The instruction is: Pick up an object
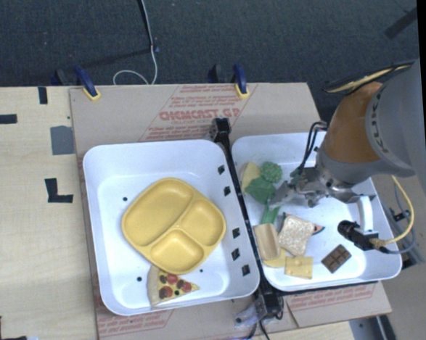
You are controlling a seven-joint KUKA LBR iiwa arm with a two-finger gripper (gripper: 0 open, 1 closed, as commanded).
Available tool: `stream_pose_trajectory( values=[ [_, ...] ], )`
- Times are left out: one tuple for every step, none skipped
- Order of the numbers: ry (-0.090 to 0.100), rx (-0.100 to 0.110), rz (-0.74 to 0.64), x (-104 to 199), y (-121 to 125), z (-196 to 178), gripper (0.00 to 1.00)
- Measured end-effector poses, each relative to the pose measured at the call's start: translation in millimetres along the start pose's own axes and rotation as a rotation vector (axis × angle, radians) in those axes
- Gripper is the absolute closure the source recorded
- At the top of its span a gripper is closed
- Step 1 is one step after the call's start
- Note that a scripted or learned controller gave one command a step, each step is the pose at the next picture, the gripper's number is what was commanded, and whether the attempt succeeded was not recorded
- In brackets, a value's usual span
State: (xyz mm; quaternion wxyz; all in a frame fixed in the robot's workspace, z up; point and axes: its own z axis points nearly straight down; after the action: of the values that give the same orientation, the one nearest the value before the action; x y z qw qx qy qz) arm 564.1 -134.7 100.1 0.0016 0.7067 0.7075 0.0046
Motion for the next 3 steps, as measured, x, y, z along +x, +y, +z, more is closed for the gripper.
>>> stream_pose_trajectory(
  values=[
    [-0.005,0.004,0.001,34.0,-39.8,13.7,0.0],
    [-0.004,0.01,0.0,33.6,1.3,15.3,0.0],
    [-0.006,0.004,-0.001,39.2,-39.8,14.1,0.0]
  ],
)
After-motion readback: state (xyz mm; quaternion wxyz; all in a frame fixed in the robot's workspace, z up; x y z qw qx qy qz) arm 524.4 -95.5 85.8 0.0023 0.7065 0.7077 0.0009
